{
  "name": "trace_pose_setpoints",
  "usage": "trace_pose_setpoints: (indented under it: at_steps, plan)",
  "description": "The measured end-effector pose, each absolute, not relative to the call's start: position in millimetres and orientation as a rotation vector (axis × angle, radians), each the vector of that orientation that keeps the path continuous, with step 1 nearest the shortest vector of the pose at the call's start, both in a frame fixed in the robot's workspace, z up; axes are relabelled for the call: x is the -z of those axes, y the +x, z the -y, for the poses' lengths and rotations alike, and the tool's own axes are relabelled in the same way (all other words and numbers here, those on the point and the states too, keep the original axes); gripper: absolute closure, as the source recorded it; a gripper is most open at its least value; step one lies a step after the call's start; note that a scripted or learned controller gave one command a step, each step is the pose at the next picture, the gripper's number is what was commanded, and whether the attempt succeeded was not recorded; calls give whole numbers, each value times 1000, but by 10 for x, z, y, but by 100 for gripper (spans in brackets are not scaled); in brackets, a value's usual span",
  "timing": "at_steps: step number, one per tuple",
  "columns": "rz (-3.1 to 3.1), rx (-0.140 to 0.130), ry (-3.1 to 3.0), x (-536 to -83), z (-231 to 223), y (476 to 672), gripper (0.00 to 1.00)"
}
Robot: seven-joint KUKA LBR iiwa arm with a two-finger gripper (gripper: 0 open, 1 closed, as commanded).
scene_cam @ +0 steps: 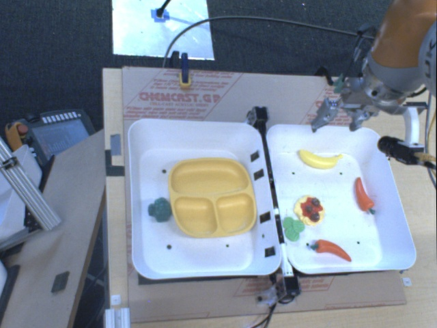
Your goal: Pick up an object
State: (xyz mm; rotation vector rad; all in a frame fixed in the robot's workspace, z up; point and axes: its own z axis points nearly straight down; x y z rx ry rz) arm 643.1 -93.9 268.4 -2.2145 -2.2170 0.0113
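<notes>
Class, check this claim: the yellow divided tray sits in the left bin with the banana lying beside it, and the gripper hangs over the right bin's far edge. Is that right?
Not quite. In the camera view the thing beside the yellow divided tray in the left bin is a green broccoli. The banana lies in the right bin. The gripper does hang over that bin's far edge.

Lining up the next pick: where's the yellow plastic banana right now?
The yellow plastic banana lies near the far edge of the right white bin, just below the gripper, with the small pizza toy nearer the camera.
</notes>
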Motion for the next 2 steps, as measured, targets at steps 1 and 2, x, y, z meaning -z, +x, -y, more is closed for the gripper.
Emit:
trace_pose_setpoints:
  at_steps: [1, 2]
  plan:
    - [2226, 1, -2219, -2761, 937, 6448, 0]
    - [2222, -2, -2219, -2254, 938, 6347, 0]
